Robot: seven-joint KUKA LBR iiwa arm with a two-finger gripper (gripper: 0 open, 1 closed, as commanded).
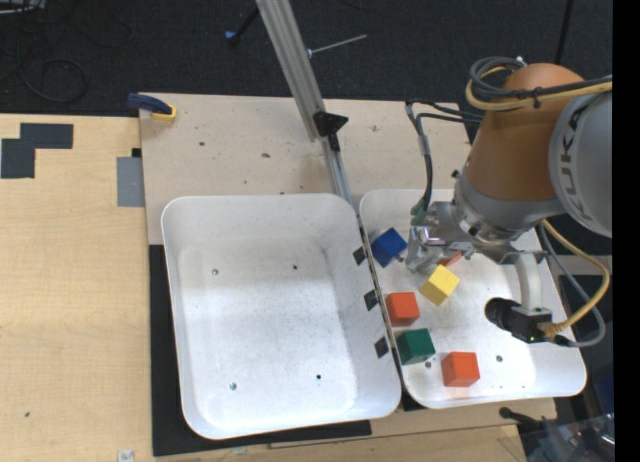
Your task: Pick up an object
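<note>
1. The gripper (437, 246) hangs over the right bin (560, 375), toward that bin's far left part, with the grey and orange arm (520, 160) bulking above it from the right.
2. Whether its fingers are spread or closed cannot be told; the metal parts blur together and the wrist hides much of them.
3. The yellow cube (439, 285) sits tilted just below the gripper's tip, very close to it or touching; no contact can be confirmed, and it is not seen between the fingers.
4. The blue cube (388, 245) lies just left of the gripper, near the right bin's left wall.
5. The orange cube (403, 307) lies nearer the front, beside the same left wall, close to the yellow cube.
6. The green cube (416, 345) sits just in front of the orange cube, also against the left wall.
7. A second orange cube (460, 369) rests near the right bin's front edge, apart from the gripper.
8. The left bin (190, 250) stands beside the right one, their walls meeting along the middle.
</note>
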